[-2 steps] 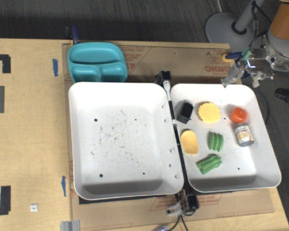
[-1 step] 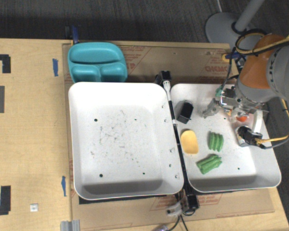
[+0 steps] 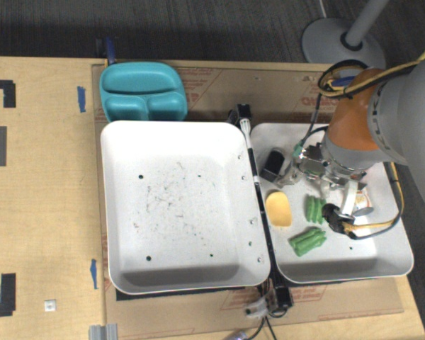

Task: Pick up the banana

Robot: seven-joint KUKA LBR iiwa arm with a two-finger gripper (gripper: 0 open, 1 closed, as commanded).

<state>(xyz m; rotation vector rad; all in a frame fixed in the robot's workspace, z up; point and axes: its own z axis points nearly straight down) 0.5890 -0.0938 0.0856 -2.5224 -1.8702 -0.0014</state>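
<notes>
While the grey two-finger gripper, jaw state unclear, hovers right of the stubby yellow banana, the approach awaits leftward alignment.

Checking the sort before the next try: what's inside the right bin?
The right bin holds a yellow piece, two green pieces, and a black object. The arm covers the rest.

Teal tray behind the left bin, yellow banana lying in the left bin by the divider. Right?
Not quite. The camera view shows the banana in the right bin, near its left wall. The teal tray does sit behind the left bin.
</notes>
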